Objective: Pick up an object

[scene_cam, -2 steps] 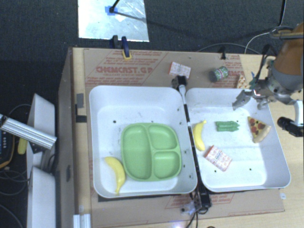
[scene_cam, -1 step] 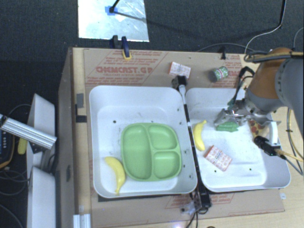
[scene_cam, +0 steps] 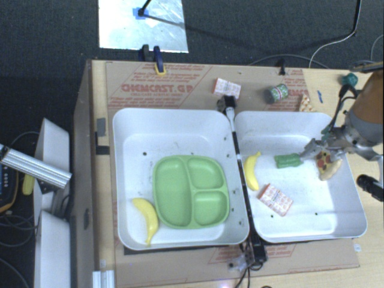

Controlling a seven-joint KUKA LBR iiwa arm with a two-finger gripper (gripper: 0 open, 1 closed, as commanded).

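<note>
Reaching into right bin (scene_cam: 351, 224) | gripper (scene_cam: 316, 149) beside green block (scene_cam: 288, 160), over pizza slice toy (scene_cam: 328, 166) | claw state: cannot tell | risk: nudging block away, closing on nothing.

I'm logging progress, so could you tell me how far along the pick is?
Done: the gripper has reached into the right bin, beside the green block. In hand: nothing visibly held. Left: grasp and lift something; the block, pizza slice and banana all lie on the bin floor.

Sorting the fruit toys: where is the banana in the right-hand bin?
In the camera view, that banana lies at the right bin's left wall, left of the green block and above the red-and-white packet.
</note>
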